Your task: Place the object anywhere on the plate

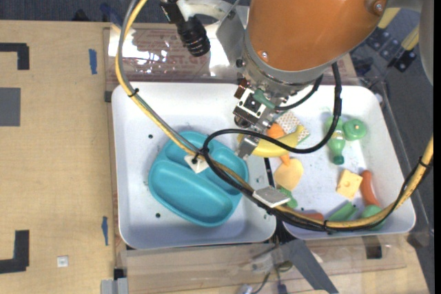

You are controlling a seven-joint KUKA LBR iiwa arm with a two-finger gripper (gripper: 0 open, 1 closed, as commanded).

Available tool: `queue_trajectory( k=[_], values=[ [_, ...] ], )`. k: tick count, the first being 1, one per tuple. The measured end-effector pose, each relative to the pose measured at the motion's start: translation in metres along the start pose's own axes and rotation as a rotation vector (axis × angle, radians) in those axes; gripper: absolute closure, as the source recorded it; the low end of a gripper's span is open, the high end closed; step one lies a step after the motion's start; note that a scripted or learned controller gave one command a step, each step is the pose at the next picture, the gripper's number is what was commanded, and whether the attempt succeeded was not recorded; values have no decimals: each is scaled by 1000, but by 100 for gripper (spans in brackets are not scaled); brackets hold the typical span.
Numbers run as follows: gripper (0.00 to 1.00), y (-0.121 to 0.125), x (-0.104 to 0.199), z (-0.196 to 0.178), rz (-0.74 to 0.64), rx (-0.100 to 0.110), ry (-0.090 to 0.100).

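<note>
A blue plate [189, 191] lies tilted in the left bin [138, 148], with a cable running across it. My gripper [253, 126] hangs under the big orange wrist band, over the left part of the right bin [393, 148], just right of the plate's upper edge. Directly below and right of it lie a yellow banana [281, 146], a small orange piece [275, 131] and a tan waffle-like piece [291, 123]. The wrist hides how the gripper meets these toys.
More toy food is scattered in the right bin: a yellow-orange pear [290, 173], green pieces [342, 137], a cheese wedge [349, 184], a red sausage [370, 187] and a green bean [350, 212]. Yellow and black cables [131, 89] loop over both bins.
</note>
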State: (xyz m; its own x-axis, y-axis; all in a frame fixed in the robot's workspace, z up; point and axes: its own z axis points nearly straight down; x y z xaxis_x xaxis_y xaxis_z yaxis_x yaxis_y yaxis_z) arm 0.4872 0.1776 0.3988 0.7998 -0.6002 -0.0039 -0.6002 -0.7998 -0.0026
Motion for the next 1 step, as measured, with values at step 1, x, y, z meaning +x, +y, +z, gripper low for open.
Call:
queue_trajectory(
  k=[1],
  values=[
    [0, 0, 1, -1, 1, 1, 1]
  ],
)
